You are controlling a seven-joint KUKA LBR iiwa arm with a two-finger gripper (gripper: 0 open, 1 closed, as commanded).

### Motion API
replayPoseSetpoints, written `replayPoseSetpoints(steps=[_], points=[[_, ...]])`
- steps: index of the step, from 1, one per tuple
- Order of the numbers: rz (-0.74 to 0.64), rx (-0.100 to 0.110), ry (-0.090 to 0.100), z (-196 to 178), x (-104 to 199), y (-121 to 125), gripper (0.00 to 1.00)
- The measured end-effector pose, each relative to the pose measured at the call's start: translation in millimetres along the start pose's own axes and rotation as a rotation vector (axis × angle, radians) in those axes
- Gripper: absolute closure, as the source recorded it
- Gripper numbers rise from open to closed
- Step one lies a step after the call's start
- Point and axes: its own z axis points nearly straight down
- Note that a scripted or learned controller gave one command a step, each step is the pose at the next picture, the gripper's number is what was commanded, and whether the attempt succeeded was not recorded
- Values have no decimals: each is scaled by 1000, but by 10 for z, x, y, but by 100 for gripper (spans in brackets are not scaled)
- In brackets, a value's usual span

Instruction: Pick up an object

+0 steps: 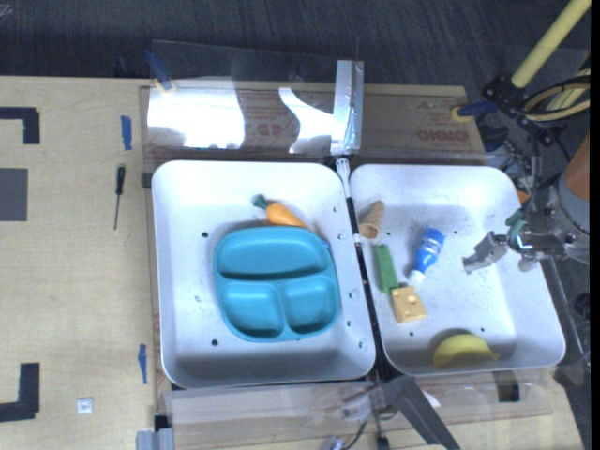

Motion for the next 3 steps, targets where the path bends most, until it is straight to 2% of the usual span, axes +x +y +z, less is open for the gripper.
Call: replayPoseSetpoints(steps=[1,2,3], points=[[189,5,0,848,234,690,0],[32,-4,-2,700,251,1014,0],[153,-7,-1,1427,140,1081,0]])
